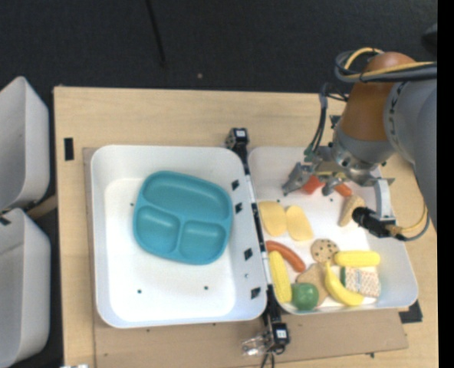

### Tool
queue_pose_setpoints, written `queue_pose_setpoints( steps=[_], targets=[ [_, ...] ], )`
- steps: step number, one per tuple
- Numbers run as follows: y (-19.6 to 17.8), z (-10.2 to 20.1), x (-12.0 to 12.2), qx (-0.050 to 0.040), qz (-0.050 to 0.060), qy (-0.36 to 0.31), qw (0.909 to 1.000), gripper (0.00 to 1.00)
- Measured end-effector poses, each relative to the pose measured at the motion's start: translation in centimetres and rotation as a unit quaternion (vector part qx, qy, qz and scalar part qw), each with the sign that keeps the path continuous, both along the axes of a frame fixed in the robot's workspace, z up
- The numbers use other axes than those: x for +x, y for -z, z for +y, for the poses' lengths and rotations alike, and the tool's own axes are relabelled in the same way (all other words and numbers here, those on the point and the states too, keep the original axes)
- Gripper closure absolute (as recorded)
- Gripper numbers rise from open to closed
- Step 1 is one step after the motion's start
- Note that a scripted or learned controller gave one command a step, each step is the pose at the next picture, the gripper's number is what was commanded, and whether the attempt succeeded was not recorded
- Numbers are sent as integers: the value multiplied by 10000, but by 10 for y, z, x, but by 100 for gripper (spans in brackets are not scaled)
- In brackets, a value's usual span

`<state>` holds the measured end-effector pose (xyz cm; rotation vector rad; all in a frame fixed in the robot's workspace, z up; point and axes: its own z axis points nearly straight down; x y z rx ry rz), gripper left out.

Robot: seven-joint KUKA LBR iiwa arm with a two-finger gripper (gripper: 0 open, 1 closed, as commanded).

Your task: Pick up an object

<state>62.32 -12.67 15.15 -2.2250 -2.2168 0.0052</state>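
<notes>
Nearest the cam, front of the right bin: a heap of smooth plastic toy food, partly overlapping so edges are hard to sort out. Green round piece sits at the front wall, w/ a yellow corn cob upright-ish to its left, along the divider. A curved banana wraps under a pale, speckled block whose print is too blurry to read; another yellow piece lies on top. Red-orange sausage runs diagonally just behind the corn; a round tan cookie w/ dark dots is beside it. Mid-bin: two pale yellow oval slices, touching side by side.

Left bin holds a teal divided plate, matte, rounded corners, three compartments.

Farther back in the right bin, the gripper is down low over an orange-red piece, mostly hidden by the metal fingers; can't tell if they're spread or pinching it. A tan stick-shaped item lies just right of it. Behind, the arm w/ its glossy orange band is cut off at the right.
</notes>
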Motion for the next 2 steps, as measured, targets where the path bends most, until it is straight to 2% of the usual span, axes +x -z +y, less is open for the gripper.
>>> queue_pose_setpoints(
  steps=[1,2],
  targets=[
    [52,-1,-1,3,-3,6,10000,0],
    [38,-2,1,-2,-38,27,10000,100]
  ],
)
